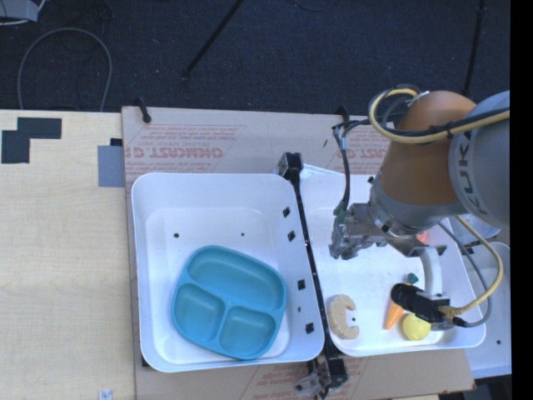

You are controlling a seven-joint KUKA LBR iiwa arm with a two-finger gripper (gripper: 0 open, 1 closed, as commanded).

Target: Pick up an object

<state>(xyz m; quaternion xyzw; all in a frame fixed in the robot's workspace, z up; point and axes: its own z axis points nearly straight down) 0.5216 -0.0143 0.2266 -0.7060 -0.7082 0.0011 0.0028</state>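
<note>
A divided tray (228,301) lies in the left bin (158,198). In the right bin (366,344), a biscuit (342,317) lies left of a carrot (392,314) and a ball (415,327).

Left bin (150,223): white, shallow, holding a blue divided tray.
Blue tray (228,301): three compartments, lying flat toward the near right part of the left bin.
Right bin (366,344): white, just beside the left bin.
Cardboard sheet (208,144): red print, under both bins.
Tabletop (58,265): pale wood, with dark patches at its far edge.
Floor (166,40): dark carpet with cables.
</note>
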